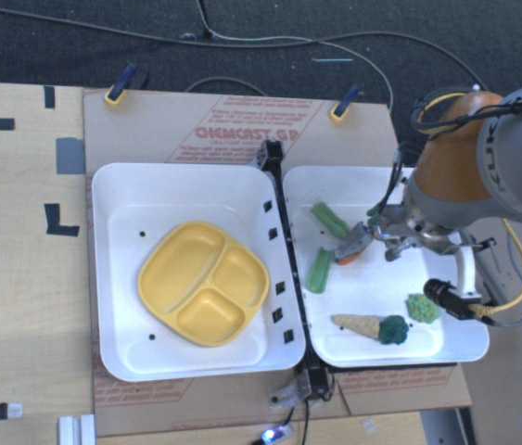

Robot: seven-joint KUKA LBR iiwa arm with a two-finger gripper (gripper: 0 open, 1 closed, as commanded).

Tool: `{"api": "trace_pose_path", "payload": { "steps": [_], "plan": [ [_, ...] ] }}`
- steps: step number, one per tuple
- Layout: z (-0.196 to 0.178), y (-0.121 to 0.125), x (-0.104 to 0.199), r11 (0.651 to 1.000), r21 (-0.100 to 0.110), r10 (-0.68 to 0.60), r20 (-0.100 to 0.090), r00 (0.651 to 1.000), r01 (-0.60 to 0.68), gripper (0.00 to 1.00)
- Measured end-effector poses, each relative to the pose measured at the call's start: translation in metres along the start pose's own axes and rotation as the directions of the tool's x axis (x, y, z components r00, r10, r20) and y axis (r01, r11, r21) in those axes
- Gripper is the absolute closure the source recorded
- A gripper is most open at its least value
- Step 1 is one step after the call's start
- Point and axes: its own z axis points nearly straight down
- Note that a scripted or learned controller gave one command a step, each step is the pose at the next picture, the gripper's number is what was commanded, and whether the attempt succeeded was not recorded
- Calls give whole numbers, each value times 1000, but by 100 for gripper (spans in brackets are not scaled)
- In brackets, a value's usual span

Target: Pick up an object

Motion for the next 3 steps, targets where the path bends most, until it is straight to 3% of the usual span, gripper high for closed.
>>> {"api": "trace_pose_path", "payload": {
  "steps": [1, 2, 3],
  "plan": [
    [63, -5, 1, 1000, 2, 1, -1, 1000, -1, 0],
    [51, -5, 2, 1000, 1, -1, -1, 1000, 1, 100],
    [9, -4, 1, 1000, -5, 0, 0, 1000, 0, 100]
  ]
}}
